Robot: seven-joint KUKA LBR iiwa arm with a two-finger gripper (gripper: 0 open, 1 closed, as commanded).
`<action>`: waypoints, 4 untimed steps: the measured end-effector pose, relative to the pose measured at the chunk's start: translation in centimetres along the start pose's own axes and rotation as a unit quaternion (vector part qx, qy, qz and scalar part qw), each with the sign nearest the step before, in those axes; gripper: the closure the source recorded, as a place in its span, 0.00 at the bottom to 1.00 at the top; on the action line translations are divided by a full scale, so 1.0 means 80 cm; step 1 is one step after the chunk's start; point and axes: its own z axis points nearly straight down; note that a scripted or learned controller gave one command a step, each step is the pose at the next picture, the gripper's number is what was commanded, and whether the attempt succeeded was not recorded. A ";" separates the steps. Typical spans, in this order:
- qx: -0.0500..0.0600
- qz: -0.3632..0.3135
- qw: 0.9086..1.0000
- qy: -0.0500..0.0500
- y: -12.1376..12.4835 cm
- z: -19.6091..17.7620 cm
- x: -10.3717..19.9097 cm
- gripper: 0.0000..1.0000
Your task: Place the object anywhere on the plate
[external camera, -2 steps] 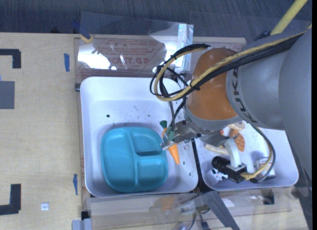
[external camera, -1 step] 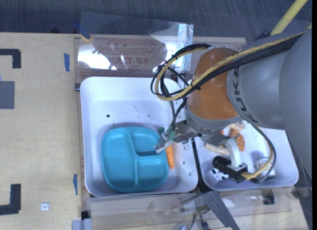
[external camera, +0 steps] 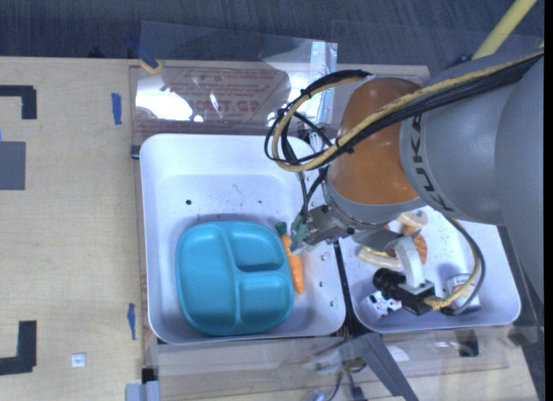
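Observation:
A teal divided plate (external camera: 233, 278) lies in the left bin (external camera: 173, 175), toward its front. A small orange toy carrot (external camera: 296, 271) with a green top sits right at the plate's right rim, between the plate and the bin's right wall. My gripper (external camera: 304, 230) is directly above the carrot's green end, reaching in under the orange-banded wrist. The carrot's top meets the gripper's tip, but the wrist and cables hide whether it is gripped. The carrot's lower end overlaps the plate's edge.
The right bin (external camera: 501, 304) holds several small items, among them a pale and orange piece (external camera: 413, 237), a cream stick-like piece (external camera: 373, 257) and a black-and-white toy (external camera: 380, 302). The arm covers much of that bin. The left bin's back half is bare white floor.

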 end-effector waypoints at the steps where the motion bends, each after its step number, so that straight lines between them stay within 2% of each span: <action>1: 0.002 -0.137 0.991 0.001 0.000 0.069 0.057 1.00; 2: 0.001 -0.224 0.975 0.000 0.005 0.083 0.076 1.00; 3: -0.002 -0.265 0.964 -0.003 -0.029 0.008 -0.046 1.00; 4: -0.002 -0.372 0.928 -0.002 0.113 0.022 -0.023 1.00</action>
